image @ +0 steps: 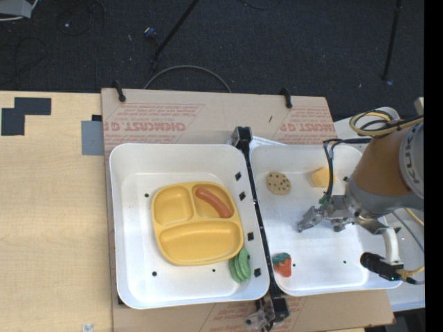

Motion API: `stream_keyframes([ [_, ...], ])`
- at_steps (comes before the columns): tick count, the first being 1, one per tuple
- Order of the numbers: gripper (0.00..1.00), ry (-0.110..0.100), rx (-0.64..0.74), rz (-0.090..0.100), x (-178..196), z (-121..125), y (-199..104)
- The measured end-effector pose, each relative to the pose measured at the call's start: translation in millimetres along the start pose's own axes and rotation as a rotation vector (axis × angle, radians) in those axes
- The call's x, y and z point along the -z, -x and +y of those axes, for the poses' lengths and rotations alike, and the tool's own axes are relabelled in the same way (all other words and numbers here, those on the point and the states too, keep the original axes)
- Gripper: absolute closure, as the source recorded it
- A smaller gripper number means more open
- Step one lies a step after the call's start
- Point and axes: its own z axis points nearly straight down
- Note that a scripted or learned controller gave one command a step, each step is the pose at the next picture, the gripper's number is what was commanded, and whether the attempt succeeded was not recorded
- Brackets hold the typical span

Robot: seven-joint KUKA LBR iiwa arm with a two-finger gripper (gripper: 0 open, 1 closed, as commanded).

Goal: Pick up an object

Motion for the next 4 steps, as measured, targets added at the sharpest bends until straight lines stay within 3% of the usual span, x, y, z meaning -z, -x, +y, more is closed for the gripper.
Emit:
stream_keyframes([
  [1, 1.0, 0.002, -0.004, -0.001, 13.3, 0.4, 1.6],
  [4, 1.0, 0.011, 0.003, -0.004, 178.8, 0.3, 0.6],
])
